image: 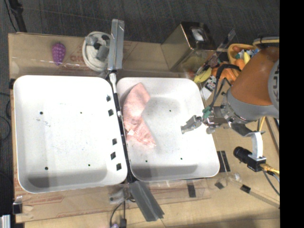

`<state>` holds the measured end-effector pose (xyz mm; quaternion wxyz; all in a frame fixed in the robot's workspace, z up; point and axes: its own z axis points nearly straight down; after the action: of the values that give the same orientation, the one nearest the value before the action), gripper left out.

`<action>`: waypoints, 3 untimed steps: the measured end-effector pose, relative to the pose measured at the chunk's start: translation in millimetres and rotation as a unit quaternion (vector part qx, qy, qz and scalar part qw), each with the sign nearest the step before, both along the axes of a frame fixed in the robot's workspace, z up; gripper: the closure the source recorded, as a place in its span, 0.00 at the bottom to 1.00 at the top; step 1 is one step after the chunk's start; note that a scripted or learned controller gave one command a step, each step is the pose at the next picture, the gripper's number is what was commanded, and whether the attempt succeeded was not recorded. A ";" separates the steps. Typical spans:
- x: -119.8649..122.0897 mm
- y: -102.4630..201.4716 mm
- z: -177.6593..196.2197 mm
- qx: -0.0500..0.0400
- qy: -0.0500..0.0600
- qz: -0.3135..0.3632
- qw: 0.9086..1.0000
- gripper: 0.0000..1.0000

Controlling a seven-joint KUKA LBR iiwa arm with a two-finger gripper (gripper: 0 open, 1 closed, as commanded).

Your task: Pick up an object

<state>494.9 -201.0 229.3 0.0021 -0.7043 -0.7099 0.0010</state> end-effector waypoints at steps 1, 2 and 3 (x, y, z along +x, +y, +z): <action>-12.4 51.0 -96.3 0.000 0.001 -0.047 0.999 0.00; 56.8 91.0 -136.3 0.000 0.001 -0.019 1.000 0.00; 135.3 91.4 -137.9 0.000 0.000 -0.041 0.999 0.00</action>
<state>630.3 -109.6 91.4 0.0018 -0.7329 -0.6804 0.0013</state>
